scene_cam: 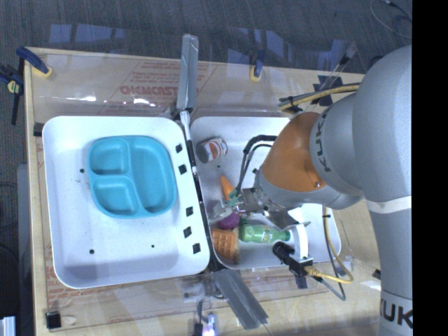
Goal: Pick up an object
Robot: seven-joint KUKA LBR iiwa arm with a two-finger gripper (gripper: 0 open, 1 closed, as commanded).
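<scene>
Arm [329, 152]: reaches in from the right and bends low over the right bin [334, 238], wrist pointed down at the toy cluster by the divider.
Gripper [234, 203]: sits among the toys; whether it is open or closed cannot be told, and nothing visibly sits in it.
Candidates: orange carrot [226, 185], purple piece [228, 221], green bottle [262, 234], waffle cone [225, 241], crowded together near the gripper.
Can [212, 148]: lies apart, toward the bin's far corner.
Left bin [63, 208]: holds a blue divided plate [133, 176], well apart from the arm.
Judgement: crowding probably makes a clean grasp difficult.
</scene>
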